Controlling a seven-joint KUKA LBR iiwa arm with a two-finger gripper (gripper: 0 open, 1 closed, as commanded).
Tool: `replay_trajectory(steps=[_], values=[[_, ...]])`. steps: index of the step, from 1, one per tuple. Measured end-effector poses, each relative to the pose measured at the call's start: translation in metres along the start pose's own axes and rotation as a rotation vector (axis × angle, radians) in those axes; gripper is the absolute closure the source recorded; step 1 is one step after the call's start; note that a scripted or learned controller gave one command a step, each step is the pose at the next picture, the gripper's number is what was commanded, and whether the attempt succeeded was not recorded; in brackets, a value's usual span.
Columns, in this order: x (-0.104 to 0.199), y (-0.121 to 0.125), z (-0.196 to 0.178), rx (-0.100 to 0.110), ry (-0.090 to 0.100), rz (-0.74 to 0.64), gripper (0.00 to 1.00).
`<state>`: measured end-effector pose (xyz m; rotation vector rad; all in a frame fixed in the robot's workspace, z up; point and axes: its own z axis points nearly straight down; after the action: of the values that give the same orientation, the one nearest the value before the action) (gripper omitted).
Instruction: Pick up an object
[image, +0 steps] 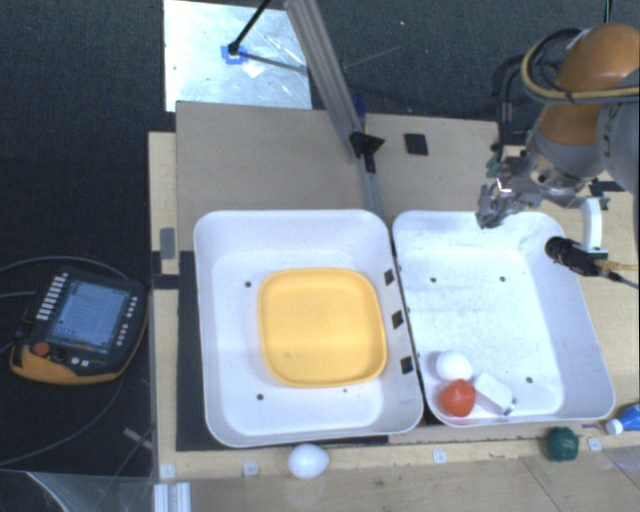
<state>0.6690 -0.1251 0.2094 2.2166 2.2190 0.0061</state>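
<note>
Gripper (490, 215) is seen over the far edge of the right bin (500, 300), nothing visibly held; whether it is parted or closed cannot be told. Pickable items are bunched at that bin's near corner, well apart from it: a white ball (453, 365), a red ball (458, 398) touching it, and a white block (493, 392) just beside. A yellow plate (322, 326) fills the left bin (225, 300). Step judged as approach, not yet grasp. Next, travel toward the near corner and descent onto one item would be needed.
</note>
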Motion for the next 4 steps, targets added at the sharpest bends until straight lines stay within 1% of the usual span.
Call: replay_trajectory(steps=[1, 2, 3, 4], values=[[0.0, 0.001, -0.053, 0.002, 0.0, 0.0, 1.0], [0.042, -0.025, -0.055, 0.006, 0.001, -0.002, 1.0], [0.086, -0.043, -0.039, 0.007, 0.002, -0.003, 1.0], [0.14, -0.067, -0.028, 0.007, 0.002, -0.002, 1.0]])
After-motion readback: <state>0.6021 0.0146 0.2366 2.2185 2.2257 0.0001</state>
